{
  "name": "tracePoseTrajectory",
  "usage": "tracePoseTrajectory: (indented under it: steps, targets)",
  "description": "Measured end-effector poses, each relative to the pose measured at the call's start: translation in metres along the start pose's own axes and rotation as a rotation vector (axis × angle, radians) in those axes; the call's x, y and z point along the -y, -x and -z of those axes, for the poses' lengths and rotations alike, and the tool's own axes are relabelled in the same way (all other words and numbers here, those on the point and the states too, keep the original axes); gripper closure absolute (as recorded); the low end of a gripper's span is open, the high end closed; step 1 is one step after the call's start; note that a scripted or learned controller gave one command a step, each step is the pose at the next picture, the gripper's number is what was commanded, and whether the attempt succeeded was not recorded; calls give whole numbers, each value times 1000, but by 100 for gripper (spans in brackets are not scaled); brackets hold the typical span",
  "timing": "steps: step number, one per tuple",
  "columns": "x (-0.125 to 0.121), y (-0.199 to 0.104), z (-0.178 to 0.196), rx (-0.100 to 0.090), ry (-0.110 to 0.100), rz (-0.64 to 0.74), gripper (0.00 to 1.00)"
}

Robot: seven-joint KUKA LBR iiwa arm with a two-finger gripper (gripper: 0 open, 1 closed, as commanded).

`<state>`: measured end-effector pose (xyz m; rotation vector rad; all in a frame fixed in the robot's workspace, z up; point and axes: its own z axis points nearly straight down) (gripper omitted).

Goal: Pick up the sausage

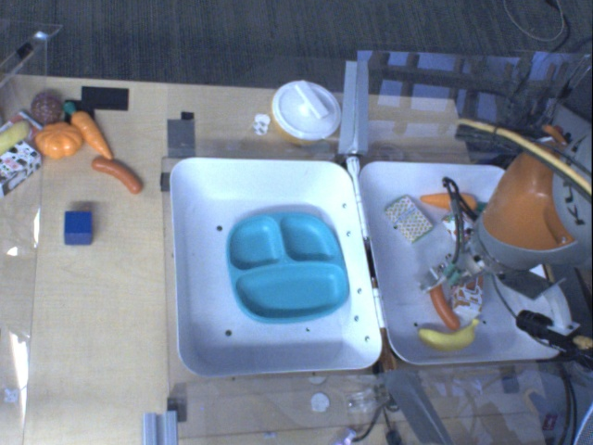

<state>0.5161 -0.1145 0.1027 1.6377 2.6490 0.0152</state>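
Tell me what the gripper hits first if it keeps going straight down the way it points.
Probably the sausage: the gripper points down into the right bin, almost directly above it. The banana lies just beyond. Depth is hard to judge from this angle.

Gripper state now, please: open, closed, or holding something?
Gripper: cannot be told; it hangs low over the right bin, just above the sausage.

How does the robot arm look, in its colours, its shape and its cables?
The arm is a thick rounded body with a broad orange band above grey parts. Black cables loop beside the wrist, and a yellow hose curves over the top. The gripper is small, with metal parts and thin wires.
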Motion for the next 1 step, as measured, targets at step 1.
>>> tracePoseTrajectory:
  steps: [1]
  targets:
    - [-87,0,81,-14,-20,-136,100]
